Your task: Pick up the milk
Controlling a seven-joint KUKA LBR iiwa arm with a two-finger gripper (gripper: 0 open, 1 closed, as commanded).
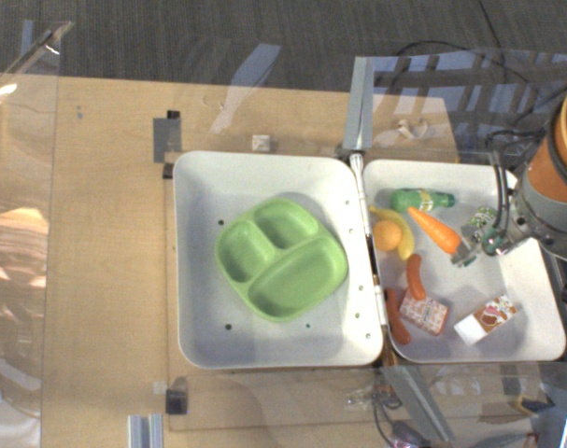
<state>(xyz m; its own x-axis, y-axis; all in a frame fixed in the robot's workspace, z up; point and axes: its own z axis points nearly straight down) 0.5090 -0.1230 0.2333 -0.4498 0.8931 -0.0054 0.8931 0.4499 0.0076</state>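
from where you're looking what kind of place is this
Probably a robotics lab test bench, not a kitchen: two white bins on a wooden bench, toy food such as a plastic carrot, a green divided plate, and loose cables over carpet.

The divided plate (281,271) lies in the left bin (197,250); the milk (487,318) in the right bin (535,343).

1. The arm (556,171) is cut off by the right picture edge; just its orange band and grey wrist show.
2. The end effector (477,241) is small and blurred, so its fingers cannot be made out.
3. The small carton (486,318) near the right bin's (545,343) front right corner has unreadable print.
4. The desk (96,250) runs past the left and bottom edges.
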